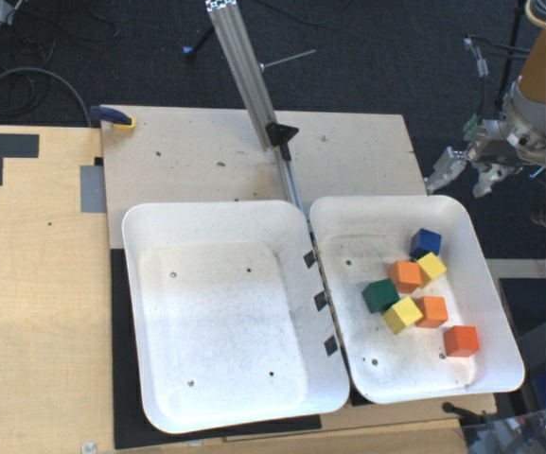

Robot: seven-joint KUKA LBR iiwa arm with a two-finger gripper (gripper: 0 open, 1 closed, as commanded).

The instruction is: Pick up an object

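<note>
White bins (225, 218) sit on a speckled bench (348, 154); hand (466, 168) spread, holding nothing.

Pincer (468, 170) sits beyond the right bin's (500, 282) far right corner, clear of its contents; that bin holds a blue cube (426, 242), green cube (379, 295), two yellow cubes (402, 314) and three orange cubes (460, 340), clustered; left bin (149, 244) adjoins it on the surface (348, 149)

The arm enters at about two o'clock, orange band uppermost. Its gripper (466, 172) hangs at the wrist's lower end, fingers spread apart, holding nothing.
</note>
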